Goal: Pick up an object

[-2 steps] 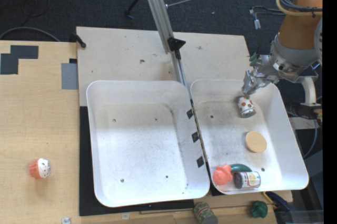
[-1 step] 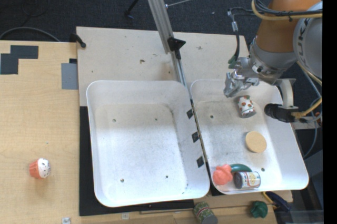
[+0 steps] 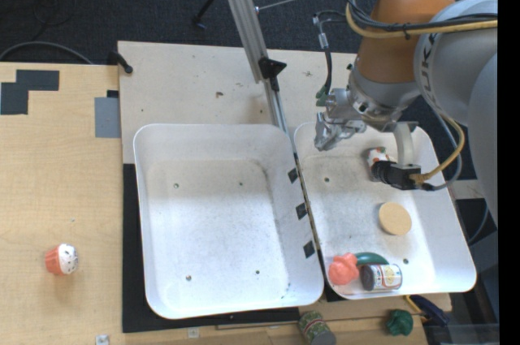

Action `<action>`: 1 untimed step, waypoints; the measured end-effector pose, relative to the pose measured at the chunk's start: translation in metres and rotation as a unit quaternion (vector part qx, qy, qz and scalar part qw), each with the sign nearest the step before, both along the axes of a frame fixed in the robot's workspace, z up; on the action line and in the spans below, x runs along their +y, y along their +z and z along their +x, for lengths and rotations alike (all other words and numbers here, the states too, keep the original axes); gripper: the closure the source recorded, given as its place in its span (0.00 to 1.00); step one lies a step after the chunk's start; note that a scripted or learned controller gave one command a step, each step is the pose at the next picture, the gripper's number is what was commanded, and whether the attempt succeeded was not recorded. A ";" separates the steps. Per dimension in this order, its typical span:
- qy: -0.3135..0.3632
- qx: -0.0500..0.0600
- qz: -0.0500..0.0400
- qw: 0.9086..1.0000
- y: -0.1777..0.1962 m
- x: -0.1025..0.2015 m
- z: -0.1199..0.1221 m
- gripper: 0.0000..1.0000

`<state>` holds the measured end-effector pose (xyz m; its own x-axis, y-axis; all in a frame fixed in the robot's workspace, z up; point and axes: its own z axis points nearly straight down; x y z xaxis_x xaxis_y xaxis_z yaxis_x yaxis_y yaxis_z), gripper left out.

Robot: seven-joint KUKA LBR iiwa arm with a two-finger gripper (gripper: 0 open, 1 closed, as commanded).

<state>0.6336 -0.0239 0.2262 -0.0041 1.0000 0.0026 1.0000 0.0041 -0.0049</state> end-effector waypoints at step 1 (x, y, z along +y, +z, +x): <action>0.000 -0.002 0.000 1.000 -0.005 0.059 0.017 1.00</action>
<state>0.6507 0.0347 0.2214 -0.0048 1.0000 0.0019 1.0000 0.0048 -0.0013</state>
